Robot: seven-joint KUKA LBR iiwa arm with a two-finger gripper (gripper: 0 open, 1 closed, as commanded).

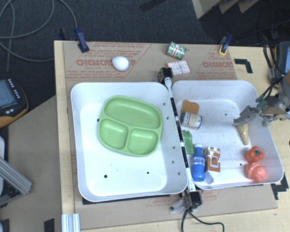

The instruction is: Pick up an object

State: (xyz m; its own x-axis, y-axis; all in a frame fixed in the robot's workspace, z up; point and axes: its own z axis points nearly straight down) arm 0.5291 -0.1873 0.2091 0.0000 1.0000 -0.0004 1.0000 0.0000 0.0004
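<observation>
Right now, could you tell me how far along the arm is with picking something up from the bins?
Nothing looks picked yet. The pincer sits low at the right bin's far right side, just above a tan cone-shaped item, with nothing seen between its fingers. In hand: the approach to that cone. Left: closing on it and lifting. The blue bottle, orange toy and green divided plate lie untouched.

Bins: 2 white, side by side, left bin (87, 144), right bin (222, 93)
Green divided plates: 1 (130, 125), three compartments
Blue bottles: 1 (198, 162)
Cans: 2, one in right bin (191, 120), one on table (176, 50)
White egg-shaped items: 1 (120, 63)
Orange-red fruit-like items: 2 (254, 154), (255, 171)
Blue clamps: 2 (80, 39), (225, 43)
</observation>
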